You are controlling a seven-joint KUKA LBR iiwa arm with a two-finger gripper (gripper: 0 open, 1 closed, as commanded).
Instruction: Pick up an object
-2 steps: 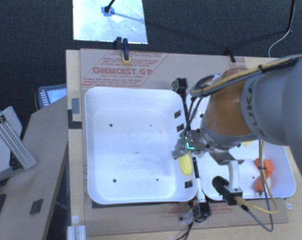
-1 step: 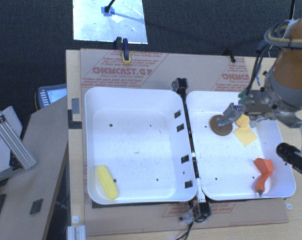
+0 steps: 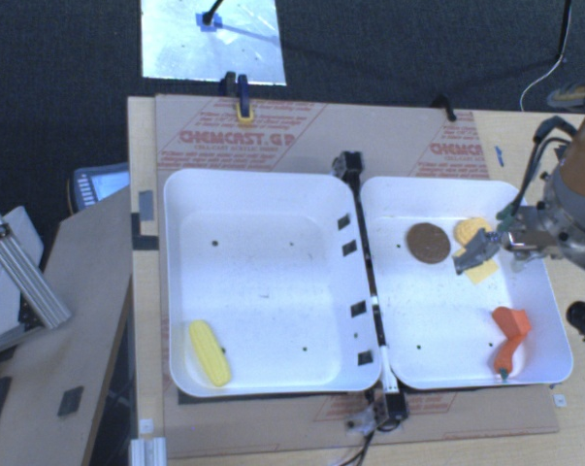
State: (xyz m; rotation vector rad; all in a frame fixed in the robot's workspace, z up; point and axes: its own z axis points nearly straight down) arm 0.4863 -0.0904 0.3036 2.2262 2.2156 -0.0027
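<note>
Though crowded: fingers [image 3: 476,251] (beside cookie [image 3: 429,243])

The protective sheet [image 3: 302,129] covering the board under the bins carries red lettering. Near its top left it reads "CHEMCAST GP". The same print repeats at top right, partly cut off.

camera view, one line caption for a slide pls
Robot hand over the right bin beside a brown disc; yellow corn in the left bin.

grey arm reaches in from the right, pincer [image 3: 474,251] angled down-left.
</note>
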